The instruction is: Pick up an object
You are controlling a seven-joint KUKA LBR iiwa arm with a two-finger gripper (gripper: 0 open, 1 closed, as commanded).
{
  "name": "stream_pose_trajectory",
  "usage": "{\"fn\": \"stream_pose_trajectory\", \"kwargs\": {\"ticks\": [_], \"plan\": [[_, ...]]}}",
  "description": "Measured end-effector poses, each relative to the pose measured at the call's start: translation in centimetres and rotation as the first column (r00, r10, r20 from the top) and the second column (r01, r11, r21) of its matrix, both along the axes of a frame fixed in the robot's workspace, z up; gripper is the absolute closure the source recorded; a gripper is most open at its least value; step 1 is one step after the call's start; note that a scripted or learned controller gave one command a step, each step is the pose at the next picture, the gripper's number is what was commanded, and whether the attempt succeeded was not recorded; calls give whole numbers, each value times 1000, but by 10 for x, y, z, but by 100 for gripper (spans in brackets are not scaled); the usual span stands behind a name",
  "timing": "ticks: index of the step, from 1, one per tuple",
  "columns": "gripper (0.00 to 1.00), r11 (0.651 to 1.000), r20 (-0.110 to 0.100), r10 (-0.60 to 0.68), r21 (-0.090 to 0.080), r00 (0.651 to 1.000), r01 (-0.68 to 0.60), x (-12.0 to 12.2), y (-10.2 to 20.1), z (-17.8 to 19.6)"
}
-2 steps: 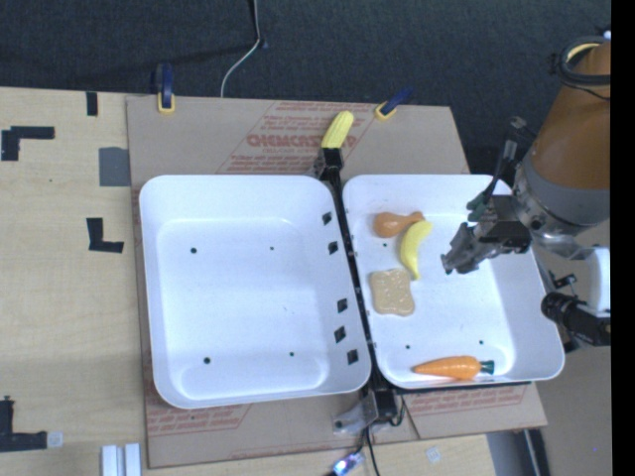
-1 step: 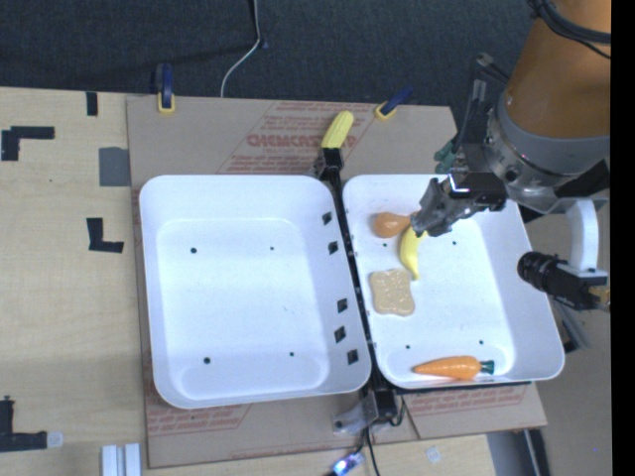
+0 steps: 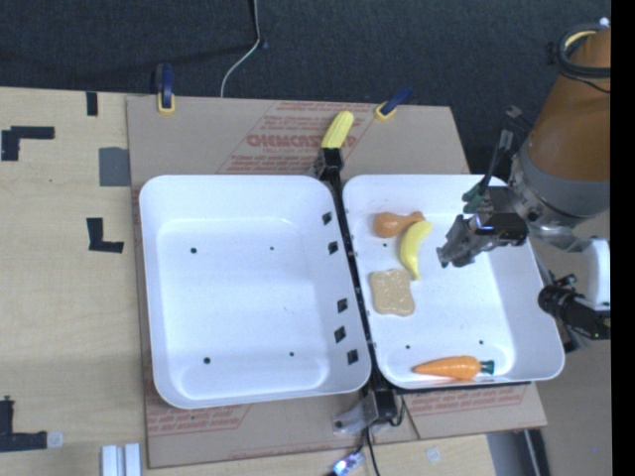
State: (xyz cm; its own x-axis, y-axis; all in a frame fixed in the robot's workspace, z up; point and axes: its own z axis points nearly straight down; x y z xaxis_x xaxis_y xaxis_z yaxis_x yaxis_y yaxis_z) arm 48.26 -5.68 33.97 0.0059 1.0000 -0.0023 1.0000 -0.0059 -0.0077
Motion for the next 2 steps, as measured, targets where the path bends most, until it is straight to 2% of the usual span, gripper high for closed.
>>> {"fn": "stream_pose_trajectory", "kwargs": {"ticks": [1, 2], "plan": [[100, 1000, 13, 15, 4, 1000, -15, 2, 70, 67], [100, 1000, 5, 1, 1, 1000, -1, 1, 9, 40]]}}
